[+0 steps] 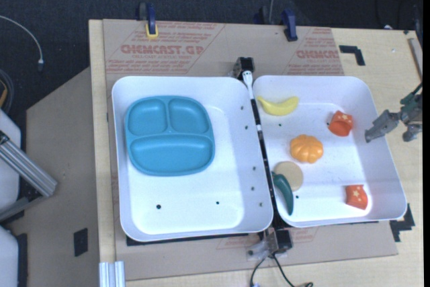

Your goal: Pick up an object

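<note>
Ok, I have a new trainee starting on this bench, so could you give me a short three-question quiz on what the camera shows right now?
1. True or false: the blue divided plate lies in the left bin.
2. Which item in the right bin lies nearest the divider between the bins? A) orange pumpkin B) yellow banana C) green pepper
3. Fill in: the gripper sits at the right bin's ___ rim, holding nothing.

Key
1. True.
2. C, the green pepper, beside the tan disc.
3. Right; the two red pieces lie closest to it.
</note>
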You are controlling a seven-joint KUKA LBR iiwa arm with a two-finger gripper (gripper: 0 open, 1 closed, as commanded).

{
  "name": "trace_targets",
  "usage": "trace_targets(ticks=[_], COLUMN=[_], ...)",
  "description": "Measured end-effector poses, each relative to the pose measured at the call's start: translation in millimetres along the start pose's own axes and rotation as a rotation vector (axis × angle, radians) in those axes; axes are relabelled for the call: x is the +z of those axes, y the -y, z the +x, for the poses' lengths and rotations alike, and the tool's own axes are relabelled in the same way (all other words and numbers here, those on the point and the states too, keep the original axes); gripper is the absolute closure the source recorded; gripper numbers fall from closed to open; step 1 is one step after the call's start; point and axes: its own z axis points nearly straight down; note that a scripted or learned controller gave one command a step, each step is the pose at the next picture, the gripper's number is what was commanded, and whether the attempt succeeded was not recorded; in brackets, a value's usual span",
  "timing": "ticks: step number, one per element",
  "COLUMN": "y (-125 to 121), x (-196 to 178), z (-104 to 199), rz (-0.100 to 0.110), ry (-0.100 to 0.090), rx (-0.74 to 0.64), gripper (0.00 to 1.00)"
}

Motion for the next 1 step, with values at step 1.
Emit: trace_targets(ticks=[1], y=[-2.4], x=[-6.7], z=[0.9], rz=[-0.013], ry=[0.004], rx=[-0.004], gripper=[0.00])
